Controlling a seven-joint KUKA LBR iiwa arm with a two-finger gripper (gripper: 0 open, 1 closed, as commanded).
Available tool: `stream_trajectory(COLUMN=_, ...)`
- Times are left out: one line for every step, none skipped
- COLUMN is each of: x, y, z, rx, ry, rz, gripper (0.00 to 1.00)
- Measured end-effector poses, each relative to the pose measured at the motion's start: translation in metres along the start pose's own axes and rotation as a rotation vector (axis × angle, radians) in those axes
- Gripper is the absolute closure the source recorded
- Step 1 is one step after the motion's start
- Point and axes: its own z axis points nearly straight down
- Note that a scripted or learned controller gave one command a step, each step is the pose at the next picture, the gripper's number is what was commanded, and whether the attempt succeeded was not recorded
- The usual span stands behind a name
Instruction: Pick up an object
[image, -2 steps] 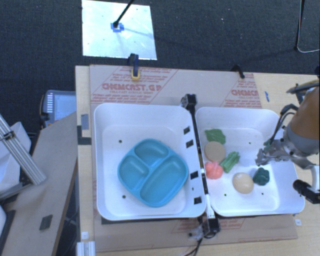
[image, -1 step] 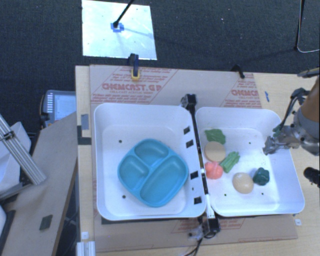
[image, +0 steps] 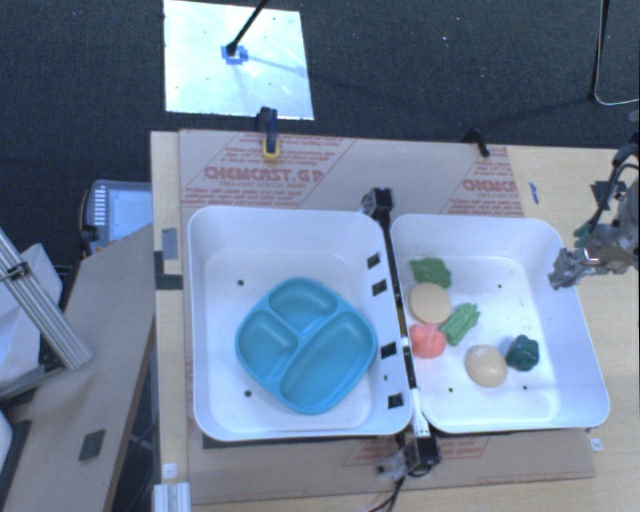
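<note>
Two shallow white bins sit side by side on the bench, meeting at a black hinged seam down the middle. From the camera view, the left bin (image: 215, 240) carries a blue divided plate (image: 305, 344) with three compartments, lying tilted toward the bin's centre. The right bin (image: 575, 385) holds six small toy foods grouped in its left and middle part: a dark green leafy piece (image: 431, 270) nearest the far wall, a pale round piece (image: 431, 302) just below it, a red-pink piece (image: 427, 341) against the seam side, a light green ridged piece (image: 461, 323) lying aslant between them, a cream oval piece (image: 486, 365) nearer the front, and a dark teal piece (image: 523, 352) just beside that oval. Several of these lie touching or nearly so, crowding one another. Behind the bins a brown printed board (image: 270, 170) lies under a yellow clamp (image: 270, 148). The gripper (image: 562, 272) hangs over the right bin's far right rim, well apart from the foods, its arm entering from the right edge. Whether its fingers are spread or pressed together cannot be told; nothing is seen between them.
</note>
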Motion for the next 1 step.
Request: stream_trajectory(x=-0.0002, y=0.0011, z=-0.0082, rx=0.005, ry=0.002, rz=0.0, gripper=1.0)
